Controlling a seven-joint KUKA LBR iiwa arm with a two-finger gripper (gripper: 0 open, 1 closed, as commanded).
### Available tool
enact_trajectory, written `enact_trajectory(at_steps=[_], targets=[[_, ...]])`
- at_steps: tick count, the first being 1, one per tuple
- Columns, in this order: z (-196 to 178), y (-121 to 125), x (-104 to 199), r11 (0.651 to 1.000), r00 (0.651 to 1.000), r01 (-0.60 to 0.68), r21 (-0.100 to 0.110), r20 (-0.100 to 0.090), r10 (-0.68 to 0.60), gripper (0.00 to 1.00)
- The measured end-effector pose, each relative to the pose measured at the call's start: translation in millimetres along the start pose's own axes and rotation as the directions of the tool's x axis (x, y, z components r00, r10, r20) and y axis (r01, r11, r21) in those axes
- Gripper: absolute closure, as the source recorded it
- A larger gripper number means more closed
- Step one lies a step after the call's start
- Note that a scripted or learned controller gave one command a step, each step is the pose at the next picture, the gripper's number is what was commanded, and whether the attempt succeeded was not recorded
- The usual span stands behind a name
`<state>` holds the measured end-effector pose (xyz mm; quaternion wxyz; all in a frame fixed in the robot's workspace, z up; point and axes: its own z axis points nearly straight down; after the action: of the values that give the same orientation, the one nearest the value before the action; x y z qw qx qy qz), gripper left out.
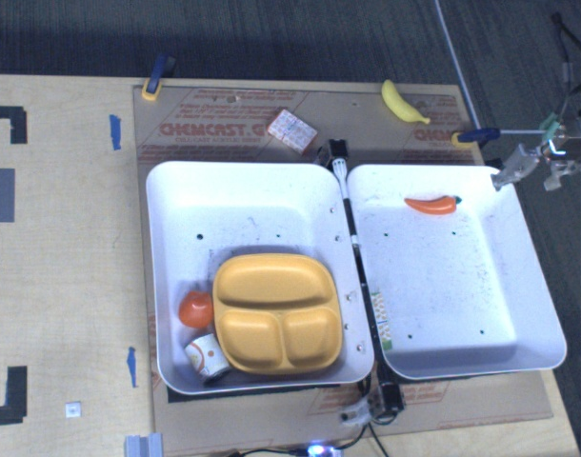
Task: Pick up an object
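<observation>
At the near edge of the worktop (62, 255), cables and a small lit connector (371, 409) sit just below the seam between the two bins. The left bin (176, 184) holds most of the clutter in its near half: a yellow divided tray (276, 312), rounded at the corners with three compartments, lies flat and fills the near right part. Tucked against the tray's left edge are a small white cup with orange marks (206, 355), lying tilted in the near corner, and just beyond it an orange ball-like item (195, 308).

The right bin (519, 341) carries one thing, an orange-red pepper (431, 205) with a small green stem. It lies flat near the far wall, well apart from the other walls, with bare bin floor on every side. It is slim and slightly curved; its long axis runs left to right, stem end to the right.

Beyond the bins, on the brown board (224, 127), lie a small patterned card (290, 129) and a yellow banana (403, 103), with clamps at the corners.

The end effector (548, 155) hangs at the far right, outside the right bin's far corner; whether its fingers are apart or together cannot be told
</observation>
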<state>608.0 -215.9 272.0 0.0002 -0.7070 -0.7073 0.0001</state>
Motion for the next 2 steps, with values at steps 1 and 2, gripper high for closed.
enact_trajectory(at_steps=[1, 2], targets=[[164.4, 30.0, -2.8, 1.000, 1.000, 0.006, -0.015, -0.003, -0.006, 0.00], [175.9, 17.2, 18.9, 1.000, 1.000, 0.001, -0.002, 0.000, -0.001, 0.00]])
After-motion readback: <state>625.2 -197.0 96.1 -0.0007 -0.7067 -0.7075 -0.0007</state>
